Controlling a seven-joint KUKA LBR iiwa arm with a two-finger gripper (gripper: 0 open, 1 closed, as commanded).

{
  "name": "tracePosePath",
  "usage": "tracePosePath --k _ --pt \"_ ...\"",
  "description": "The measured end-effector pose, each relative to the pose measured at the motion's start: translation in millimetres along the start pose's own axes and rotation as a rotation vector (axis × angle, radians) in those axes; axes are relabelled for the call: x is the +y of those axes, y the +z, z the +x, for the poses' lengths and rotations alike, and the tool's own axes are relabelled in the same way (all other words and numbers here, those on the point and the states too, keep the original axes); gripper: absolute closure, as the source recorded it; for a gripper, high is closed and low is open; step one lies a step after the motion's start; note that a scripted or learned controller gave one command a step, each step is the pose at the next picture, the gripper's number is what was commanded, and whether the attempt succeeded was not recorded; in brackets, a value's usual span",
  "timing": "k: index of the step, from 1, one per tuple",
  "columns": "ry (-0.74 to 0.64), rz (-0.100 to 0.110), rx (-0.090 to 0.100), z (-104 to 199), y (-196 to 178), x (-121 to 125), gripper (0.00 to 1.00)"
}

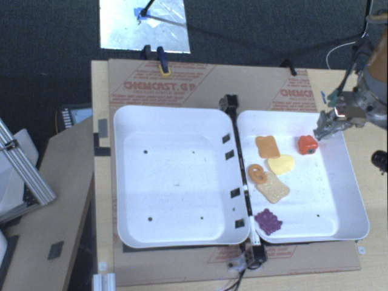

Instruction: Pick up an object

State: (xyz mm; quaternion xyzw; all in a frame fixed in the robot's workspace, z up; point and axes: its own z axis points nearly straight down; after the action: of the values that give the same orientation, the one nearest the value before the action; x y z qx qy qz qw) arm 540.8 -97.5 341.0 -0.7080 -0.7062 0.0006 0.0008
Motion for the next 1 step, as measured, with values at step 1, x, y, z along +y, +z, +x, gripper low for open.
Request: tracePosePath --k 1 --pt "0.000 -0.019 -0.005 -41.8 -136.6 -55.0 1.00"
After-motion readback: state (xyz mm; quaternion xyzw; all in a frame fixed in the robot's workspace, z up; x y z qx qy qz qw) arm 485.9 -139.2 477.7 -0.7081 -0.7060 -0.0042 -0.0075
